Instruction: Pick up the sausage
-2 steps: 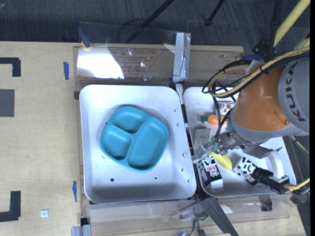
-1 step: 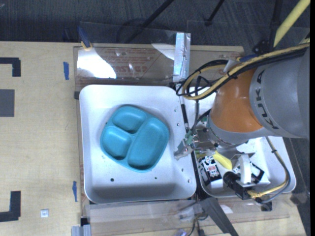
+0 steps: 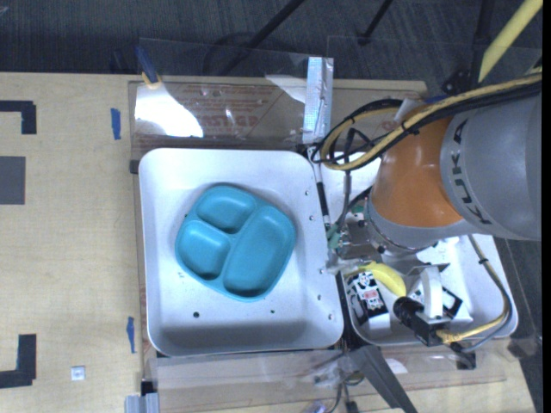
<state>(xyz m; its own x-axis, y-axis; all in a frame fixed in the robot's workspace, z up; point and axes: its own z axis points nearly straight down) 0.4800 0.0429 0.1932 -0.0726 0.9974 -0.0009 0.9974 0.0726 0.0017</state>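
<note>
Grey arm (image 3: pixel 482 170) hides right bin (image 3: pixel 504 304) (claw indistinct).

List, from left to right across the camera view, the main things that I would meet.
Left white bin → blue divided plate → yellow banana-like object in the right bin, under the arm.
</note>
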